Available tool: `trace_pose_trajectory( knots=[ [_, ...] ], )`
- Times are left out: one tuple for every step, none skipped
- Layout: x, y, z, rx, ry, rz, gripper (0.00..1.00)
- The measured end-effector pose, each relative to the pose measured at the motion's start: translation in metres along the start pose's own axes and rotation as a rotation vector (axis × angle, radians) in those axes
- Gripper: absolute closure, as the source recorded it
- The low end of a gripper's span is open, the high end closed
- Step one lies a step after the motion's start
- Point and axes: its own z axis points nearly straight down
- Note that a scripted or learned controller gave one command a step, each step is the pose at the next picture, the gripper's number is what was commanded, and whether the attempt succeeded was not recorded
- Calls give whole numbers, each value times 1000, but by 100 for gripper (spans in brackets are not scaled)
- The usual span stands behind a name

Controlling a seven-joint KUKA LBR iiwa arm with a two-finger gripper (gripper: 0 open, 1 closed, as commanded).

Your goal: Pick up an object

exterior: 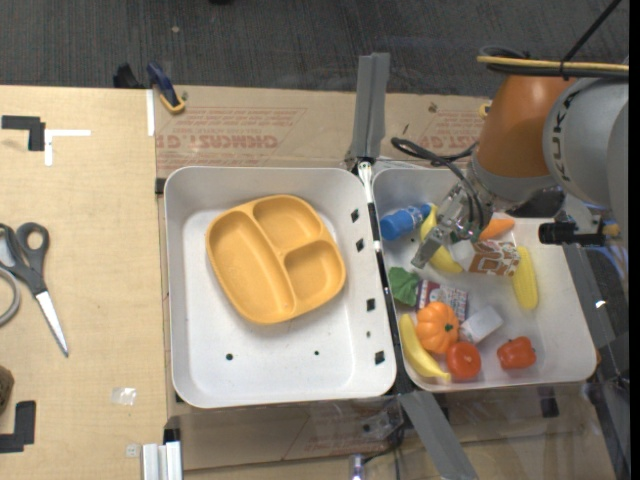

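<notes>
- My gripper hangs low in the right bin, near its upper left part; fingers look slightly spread, tips beside a yellow piece, nothing visibly pinched between them.
- Candidate objects all lie in the right bin: a blue bottle at the upper left, just beside my fingers; a small carton right of the gripper; a corn cob along the right side.
- Lower in the same bin: a green piece against the left wall, a small pumpkin, a banana curving under it, a tomato, a red pepper, a grey block. They are crowded, many touching.
- My arm comes in from the right, orange band above the wrist, over the bin's upper right.
- The left bin holds a yellow divided plate, three compartments, lying tilted toward the upper left.
- Bins sit side by side, clipped at the shared wall, on a sheet of cardboard.
- Bench is pale wood; scissors lie at the left edge, well apart from the bins.
- Beyond the bench is a dark carpet floor.
</notes>
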Motion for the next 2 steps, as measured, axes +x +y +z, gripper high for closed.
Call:
trace_pose_trajectory(
  knots=[
    [-1, 1, -10, 0, -5, -3, 100],
    [36, 52, -100, -2, -2, 41, 100]
  ],
)
